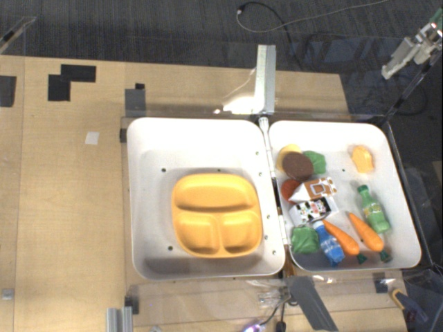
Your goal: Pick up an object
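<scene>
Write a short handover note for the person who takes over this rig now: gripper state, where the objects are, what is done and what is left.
Gripper: at the top right, away from both bins, nothing seen held; open or shut is unclear.
Left bin: yellow divided tray.
Right bin: two carrots, green bottle, blue bottle, small carton, brown round piece, orange piece, green pieces.
Done: no pick yet.
Left: choose an object, descend, grasp, lift. The orange piece lies apart, probably easiest.

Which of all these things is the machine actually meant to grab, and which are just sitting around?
For the job:
carrots
green bottle
blue bottle
small carton
brown disc
gripper

Just lying about:
yellow tray
left bin
black cable
</scene>
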Tool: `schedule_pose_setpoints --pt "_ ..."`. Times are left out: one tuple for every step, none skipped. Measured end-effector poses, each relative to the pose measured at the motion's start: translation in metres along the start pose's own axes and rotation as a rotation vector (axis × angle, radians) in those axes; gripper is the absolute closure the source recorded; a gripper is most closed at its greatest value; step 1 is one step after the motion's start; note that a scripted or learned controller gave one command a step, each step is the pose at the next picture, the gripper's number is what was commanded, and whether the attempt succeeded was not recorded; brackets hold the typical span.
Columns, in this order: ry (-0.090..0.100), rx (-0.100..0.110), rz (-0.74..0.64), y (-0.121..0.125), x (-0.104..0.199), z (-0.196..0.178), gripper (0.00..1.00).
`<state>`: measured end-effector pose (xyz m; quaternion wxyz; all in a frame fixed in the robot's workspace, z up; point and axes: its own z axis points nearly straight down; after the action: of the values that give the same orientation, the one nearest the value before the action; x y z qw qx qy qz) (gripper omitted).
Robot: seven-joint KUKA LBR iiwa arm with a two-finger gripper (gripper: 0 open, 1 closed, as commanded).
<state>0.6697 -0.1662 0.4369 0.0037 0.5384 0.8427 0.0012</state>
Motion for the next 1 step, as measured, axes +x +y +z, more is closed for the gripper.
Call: schedule_pose_setpoints --pt "-0.005 -0.007 -0.002 0.0014 0.0001 -0.0134 1.00"
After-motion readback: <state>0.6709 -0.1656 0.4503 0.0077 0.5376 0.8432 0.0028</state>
